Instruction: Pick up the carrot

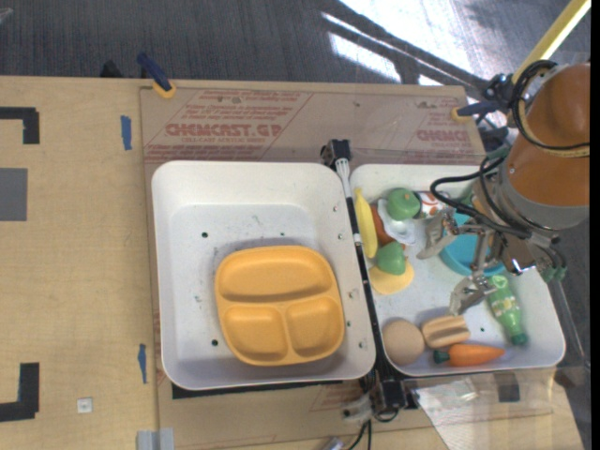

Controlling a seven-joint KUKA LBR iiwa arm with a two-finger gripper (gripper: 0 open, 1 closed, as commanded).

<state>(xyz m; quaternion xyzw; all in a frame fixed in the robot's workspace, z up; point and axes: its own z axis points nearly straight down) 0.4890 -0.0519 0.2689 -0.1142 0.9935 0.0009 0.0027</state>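
Carrot (pixel 474 353) lying flat along the near wall of the right bin (pixel 553 345), orange, pointed end toward the right, nothing gripping it. Just left of it and touching or nearly so: a small tan bread roll (pixel 444 330), then a beige egg-shaped piece (pixel 403 341) in the bin's near left corner. Gripper (pixel 472 292) hanging over the middle of the same bin, above and clear of the carrot, metal fingers (pixel 462 297) slightly spread with nothing between them. Green bottle (pixel 506 309) just right of the fingertips, tilted. Blue bowl (pixel 461 251) partly hidden under the wrist. Farther back: green apple (pixel 403 203), a yellow-green pear-like piece (pixel 391 262), and a yellow banana (pixel 365 225) along the left wall; a red item beside the banana, too hidden to identify. Left bin (pixel 187 204) holding a yellow divided tray (pixel 279 303), three compartments, sitting flat near the centre. Both bins on a cardboard sheet (pixel 253 125) over the bench.
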